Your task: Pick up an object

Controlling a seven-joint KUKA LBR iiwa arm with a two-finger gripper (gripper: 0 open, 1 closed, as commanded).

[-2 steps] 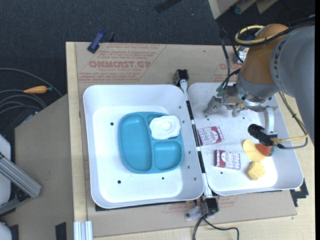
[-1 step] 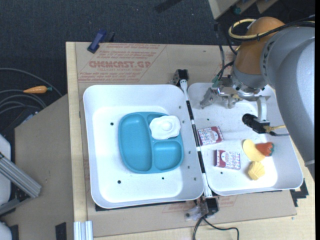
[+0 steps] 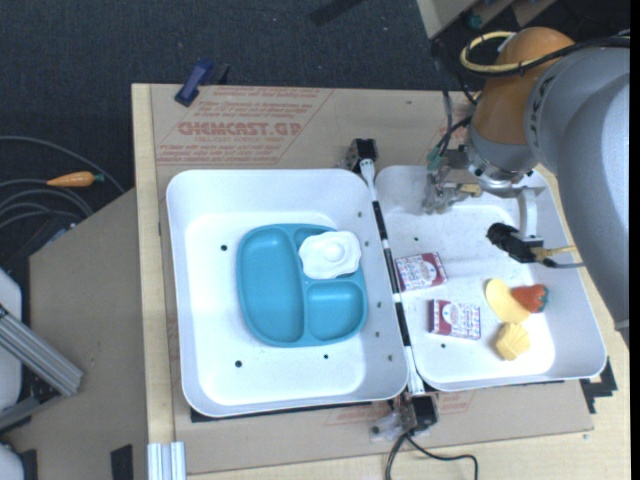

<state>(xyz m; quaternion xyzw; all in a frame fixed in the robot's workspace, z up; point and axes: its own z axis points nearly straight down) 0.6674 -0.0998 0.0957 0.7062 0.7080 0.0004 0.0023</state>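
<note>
Two white bins (image 3: 190, 268) — brown bench (image 3: 250, 128), dark carpet (image 3: 80, 28).

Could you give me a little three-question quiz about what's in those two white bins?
1. True or false: the blue divided tray lies in the right bin.
2. Which sits on the blue tray? A) a white piece B) a red carton C) a yellow piece
3. How many small red-and-white cartons lie in the right bin?

Key:
1. False; it lies in the left bin.
2. A.
3. Two: one near the divider, one below it, left of the yellow pieces. The gripper hangs over that bin's far end.
</note>
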